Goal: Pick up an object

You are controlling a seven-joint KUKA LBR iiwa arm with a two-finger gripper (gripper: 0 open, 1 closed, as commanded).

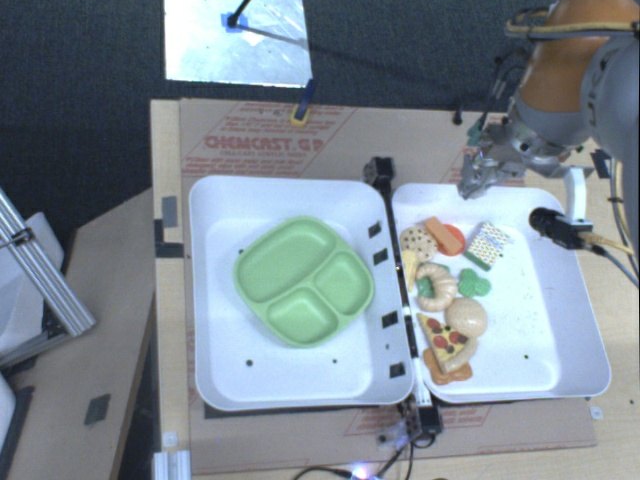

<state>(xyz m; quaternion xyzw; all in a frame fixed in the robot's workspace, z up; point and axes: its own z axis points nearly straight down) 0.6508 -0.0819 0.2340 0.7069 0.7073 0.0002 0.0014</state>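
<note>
Jaws on the gripper (474,183) point down over the far edge of the right bin (570,368); whether they are spread or pressed together cannot be told, and nothing shows between them. Two white bins sit side by side. One green divided plate (303,281), with three compartments, lies in the left bin (215,228). A cluster of toy food (447,293) lies in the right bin, nearer the camera than the gripper and apart from it, against the bin's left wall. Roughly seven pieces can be made out: a speckled cookie (416,240), an orange-red round piece (446,236), a pale block with a green edge (487,244), a green leafy piece (475,285), a tan bun (465,318), a pizza slice (446,346) and a pale curved piece (434,273).
</note>
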